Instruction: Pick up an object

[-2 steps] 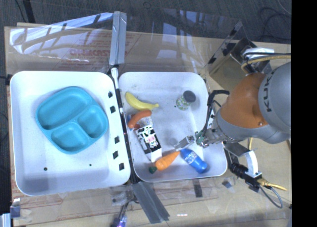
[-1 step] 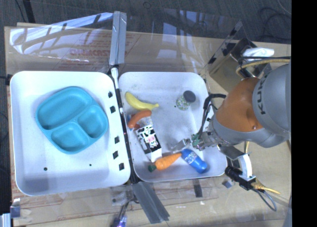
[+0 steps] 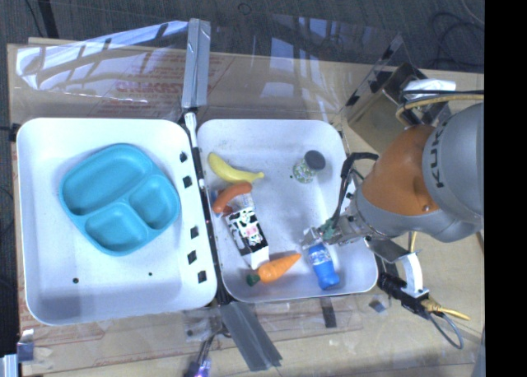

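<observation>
My gripper (image 3: 319, 237) reaches into the right bin (image 3: 272, 132) near its front right corner. It hangs right over the top end of a blue bottle (image 3: 325, 268) that lies on the bin floor. A carrot (image 3: 276, 267) lies just left of the bottle. A black-and-white carton (image 3: 246, 231) lies further left, with an orange-red piece (image 3: 230, 197) and a yellow banana (image 3: 230, 169) behind it. A small clear jar with a grey lid (image 3: 310, 164) stands at the back right of the bin.
The left bin (image 3: 49, 285) holds a blue divided plate (image 3: 120, 197). A grey divider rail (image 3: 195, 71) runs between the bins. The arm's orange and grey body (image 3: 412, 182) hangs over the right bin's right edge.
</observation>
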You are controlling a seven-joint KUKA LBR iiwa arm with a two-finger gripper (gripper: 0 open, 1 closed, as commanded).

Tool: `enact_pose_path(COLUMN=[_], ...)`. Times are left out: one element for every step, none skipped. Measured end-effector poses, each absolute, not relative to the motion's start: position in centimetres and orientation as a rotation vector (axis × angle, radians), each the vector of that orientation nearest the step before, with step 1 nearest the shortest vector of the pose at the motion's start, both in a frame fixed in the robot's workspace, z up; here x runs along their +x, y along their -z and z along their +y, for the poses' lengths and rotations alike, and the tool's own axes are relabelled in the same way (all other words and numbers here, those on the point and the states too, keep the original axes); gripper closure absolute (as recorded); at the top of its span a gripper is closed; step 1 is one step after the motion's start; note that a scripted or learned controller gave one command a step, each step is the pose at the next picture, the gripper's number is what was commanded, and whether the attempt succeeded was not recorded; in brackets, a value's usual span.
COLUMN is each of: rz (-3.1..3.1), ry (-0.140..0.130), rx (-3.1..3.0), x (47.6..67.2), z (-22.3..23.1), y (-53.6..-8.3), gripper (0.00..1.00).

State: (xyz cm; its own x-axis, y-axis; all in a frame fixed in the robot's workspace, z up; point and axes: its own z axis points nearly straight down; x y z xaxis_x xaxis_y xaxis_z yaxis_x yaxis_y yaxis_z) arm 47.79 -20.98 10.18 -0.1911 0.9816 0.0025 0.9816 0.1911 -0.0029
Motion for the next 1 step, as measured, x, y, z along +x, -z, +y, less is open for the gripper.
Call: enact_pose_path(rz=[-2.349], ry=[0.002], rx=[-2.086], x=[49.15], z=[-13.54], y=[-22.01], gripper=[1.0])
